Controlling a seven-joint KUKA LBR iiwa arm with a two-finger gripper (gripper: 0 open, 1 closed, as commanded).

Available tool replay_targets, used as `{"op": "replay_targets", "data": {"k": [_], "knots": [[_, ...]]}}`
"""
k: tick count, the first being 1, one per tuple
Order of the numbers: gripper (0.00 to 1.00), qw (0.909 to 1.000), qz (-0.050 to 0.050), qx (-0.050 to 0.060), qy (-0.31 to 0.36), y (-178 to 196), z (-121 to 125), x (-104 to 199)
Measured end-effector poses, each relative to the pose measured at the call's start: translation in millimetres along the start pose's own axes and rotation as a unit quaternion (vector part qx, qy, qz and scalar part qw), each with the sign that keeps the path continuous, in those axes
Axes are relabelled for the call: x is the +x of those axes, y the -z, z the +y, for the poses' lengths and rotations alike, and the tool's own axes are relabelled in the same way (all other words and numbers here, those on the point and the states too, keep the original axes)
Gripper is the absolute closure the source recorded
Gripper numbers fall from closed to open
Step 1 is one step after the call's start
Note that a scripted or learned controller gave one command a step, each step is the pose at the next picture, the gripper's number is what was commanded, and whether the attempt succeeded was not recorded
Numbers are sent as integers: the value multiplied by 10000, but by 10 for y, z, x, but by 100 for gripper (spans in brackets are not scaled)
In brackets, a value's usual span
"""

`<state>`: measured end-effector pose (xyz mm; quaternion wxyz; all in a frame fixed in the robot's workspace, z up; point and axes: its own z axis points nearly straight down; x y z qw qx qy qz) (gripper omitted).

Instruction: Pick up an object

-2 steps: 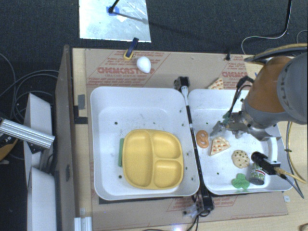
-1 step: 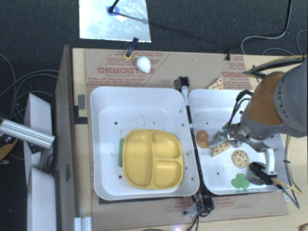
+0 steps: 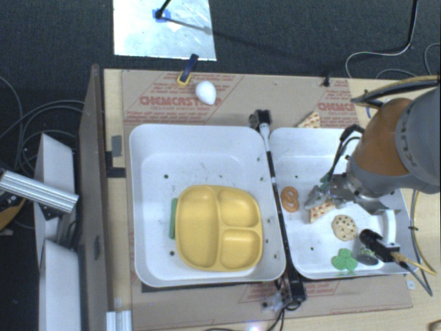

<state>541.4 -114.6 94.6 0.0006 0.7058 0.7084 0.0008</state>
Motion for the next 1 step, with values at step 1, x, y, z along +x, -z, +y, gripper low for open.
{"op": "replay_targets", "data": {"k": [1], "knots": [[100,10000,7,-28,35,947,25,783]]}}
